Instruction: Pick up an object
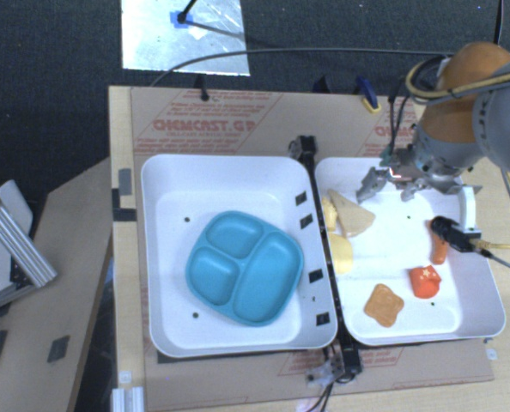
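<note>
A pale wedge-shaped piece [351, 216], the likeliest pick, lies at the left side of the right bin [478, 312], just beside a yellow piece [341, 251]; the gripper [389, 181] hovers above the bin's far left, fingers spread and holding nothing; an orange piece [383, 304], a red piece [425, 281] and a small orange stick [440, 250] sit nearer and to the right; the left bin [165, 230] holds a blue divided plate [244, 267]. The wedge hugs the dividing wall, so a descending finger could strike the rim or nudge the wedge away.

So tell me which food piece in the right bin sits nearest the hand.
The pale wedge, at the bin's upper left, just below the hand. The tomato and orange piece lie farther toward the front.
</note>
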Motion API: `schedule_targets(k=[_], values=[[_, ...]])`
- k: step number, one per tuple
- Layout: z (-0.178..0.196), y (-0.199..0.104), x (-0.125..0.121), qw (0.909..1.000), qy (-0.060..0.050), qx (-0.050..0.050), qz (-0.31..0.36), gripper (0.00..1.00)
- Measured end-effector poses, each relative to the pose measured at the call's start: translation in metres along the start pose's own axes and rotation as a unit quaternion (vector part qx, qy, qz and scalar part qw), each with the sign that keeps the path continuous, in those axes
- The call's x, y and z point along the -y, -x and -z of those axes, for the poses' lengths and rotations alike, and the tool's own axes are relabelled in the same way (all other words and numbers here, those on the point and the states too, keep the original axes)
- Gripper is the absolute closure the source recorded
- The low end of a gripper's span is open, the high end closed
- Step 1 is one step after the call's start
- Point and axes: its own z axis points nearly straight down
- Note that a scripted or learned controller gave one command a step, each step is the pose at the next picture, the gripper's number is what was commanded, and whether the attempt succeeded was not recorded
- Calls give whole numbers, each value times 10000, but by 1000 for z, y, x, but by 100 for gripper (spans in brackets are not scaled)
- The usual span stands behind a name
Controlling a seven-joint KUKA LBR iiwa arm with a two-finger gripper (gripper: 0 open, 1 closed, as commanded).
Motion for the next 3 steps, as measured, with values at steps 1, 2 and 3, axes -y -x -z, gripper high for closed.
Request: schedule_targets(k=[1,2,3], values=[[-58,8,-4,10000,-5,1,-24,0],[-65,8,-8,10000,35,-4,-21,0],[-51,6,-12,9999,106,-11,-16,100]])
